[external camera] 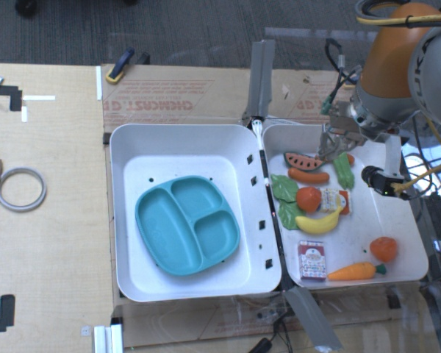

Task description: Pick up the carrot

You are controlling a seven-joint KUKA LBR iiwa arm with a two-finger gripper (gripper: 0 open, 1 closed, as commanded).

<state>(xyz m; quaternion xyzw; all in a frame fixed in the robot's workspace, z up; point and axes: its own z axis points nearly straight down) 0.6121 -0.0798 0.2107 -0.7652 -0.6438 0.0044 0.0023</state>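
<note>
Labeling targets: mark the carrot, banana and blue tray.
carrot (pixel 350 272), camera view, middle of its orange body
banana (pixel 317 223), camera view, middle of the curve
blue tray (pixel 162 234), camera view, floor of its long compartment

The wooden bench (pixel 51 271) bears two white bins (pixel 125 219), a tape roll (pixel 20 188) and cardboard (pixel 176 98).

Open floor all around the carrot (pixel 352 272) near the right bin's front wall (pixel 353 283); small red box (pixel 312 261) just beside its left tip; orange ball (pixel 383 248) close above its right end; crowded pile farther back: banana (pixel 317 223), tomato (pixel 308 198), green leaves (pixel 284 190).
</note>
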